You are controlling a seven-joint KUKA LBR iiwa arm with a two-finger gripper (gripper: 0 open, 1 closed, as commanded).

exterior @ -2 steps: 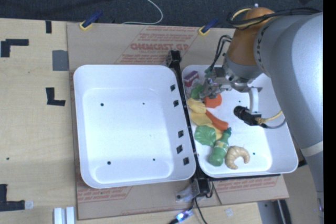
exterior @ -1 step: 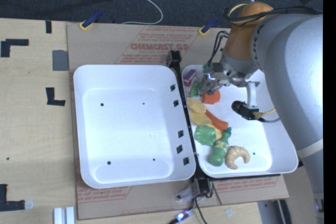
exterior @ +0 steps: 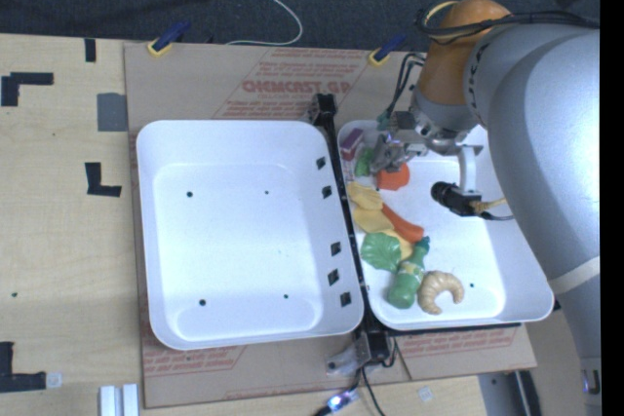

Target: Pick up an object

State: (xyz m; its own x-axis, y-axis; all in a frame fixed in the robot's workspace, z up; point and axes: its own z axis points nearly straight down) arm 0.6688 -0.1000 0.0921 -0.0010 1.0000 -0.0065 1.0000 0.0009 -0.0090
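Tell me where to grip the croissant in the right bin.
Grip the croissant across its thick middle, coming straight down from above. It lies flat and curved near the bin's front edge, apart on its right side; the green toy crowds its left.

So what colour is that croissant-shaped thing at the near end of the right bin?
Tan, golden-brown croissant, seen best in the overhead camera view.

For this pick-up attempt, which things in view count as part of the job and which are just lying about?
Part of the job: gripper; orange-red toy beneath it; yellow piece; green toys; croissant; right bin.

Lying about: left bin; cardboard sheet; hanging cable.
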